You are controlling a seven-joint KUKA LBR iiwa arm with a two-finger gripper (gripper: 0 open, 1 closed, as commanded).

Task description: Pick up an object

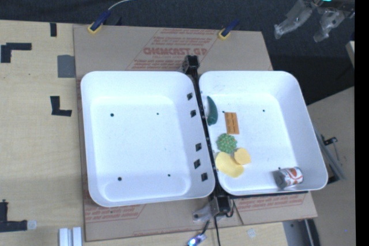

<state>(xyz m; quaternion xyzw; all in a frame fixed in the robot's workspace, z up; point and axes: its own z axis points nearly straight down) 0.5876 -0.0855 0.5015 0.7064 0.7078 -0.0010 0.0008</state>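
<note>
The two-finger gripper (304, 21) hangs high at the top right of the camera view, out over the dark floor and well apart from both bins, and its two grey fingers are spread apart with nothing between them. So the job is just starting — the arm must first come over the right white plastic bin (288, 101) and go down on one thing. The best pick looks like the small silver and red can (288, 177), which lies on its side near the bin's front right corner. It sits alone, but it is close to the wall, so the fingers should drop on each side of its round body and not bump the rim. A can on its side may roll, so a slow close would help. The other things sit in a bunch near the middle wall: a dark green flat piece (211, 110) right by the divider, a small orange block (231, 122) just beside it, a bumpy green round thing (226, 142) below that, and two yellow round pieces (233, 162) that touch each other. They are so close that the fingers could catch two at once — the can may be the safer try. The left white plastic bin (98, 124) has only small dark dots on its floor.
</note>
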